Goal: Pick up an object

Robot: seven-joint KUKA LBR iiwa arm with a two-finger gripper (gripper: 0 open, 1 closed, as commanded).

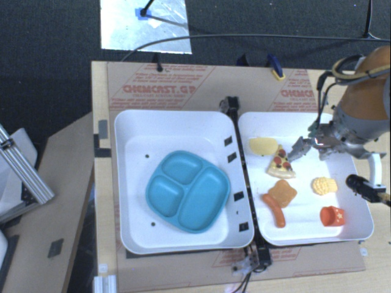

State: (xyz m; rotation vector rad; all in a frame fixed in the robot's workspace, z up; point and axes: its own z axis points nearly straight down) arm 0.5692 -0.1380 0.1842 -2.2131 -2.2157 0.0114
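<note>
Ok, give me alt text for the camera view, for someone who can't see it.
A grey and orange robot arm reaches in from the right, its gripper over the right white bin, just right of a toy pizza slice. That bin also holds a yellow piece, corn, a hot dog and a red cup. The left white bin holds a blue divided plate.

Two bins (131, 182), one plate (187, 190), six toy foods (281, 162)
</note>
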